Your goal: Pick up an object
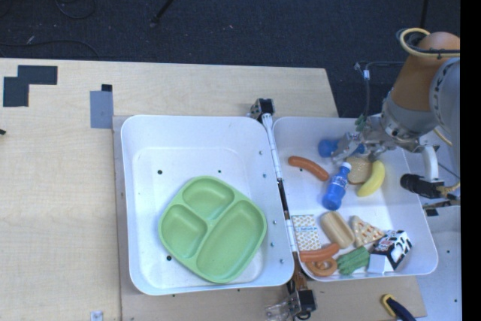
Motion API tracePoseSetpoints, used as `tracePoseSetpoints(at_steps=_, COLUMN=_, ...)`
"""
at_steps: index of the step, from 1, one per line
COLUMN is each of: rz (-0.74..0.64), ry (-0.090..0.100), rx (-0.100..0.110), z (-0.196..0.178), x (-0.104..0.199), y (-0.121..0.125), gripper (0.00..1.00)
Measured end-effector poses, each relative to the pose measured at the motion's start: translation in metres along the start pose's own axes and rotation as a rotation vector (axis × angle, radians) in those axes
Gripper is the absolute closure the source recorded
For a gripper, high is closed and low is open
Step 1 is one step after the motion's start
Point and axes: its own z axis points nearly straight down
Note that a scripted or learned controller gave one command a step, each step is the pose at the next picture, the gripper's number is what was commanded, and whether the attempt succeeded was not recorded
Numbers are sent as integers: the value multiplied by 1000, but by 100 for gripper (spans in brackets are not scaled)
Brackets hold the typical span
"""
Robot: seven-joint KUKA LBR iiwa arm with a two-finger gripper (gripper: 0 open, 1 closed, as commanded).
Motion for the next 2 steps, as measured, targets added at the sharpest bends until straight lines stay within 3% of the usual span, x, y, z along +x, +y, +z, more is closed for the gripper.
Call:
tracePoseSetpoints(at_steps=1, rz=4, ry=-16, rx=-12, z=12, x=31, y=-1, gripper=0)
tracePoseSetpoints(at_steps=2, rz=2, ry=-17, rx=-9, z=2, x=31, y=-1, gripper=100)
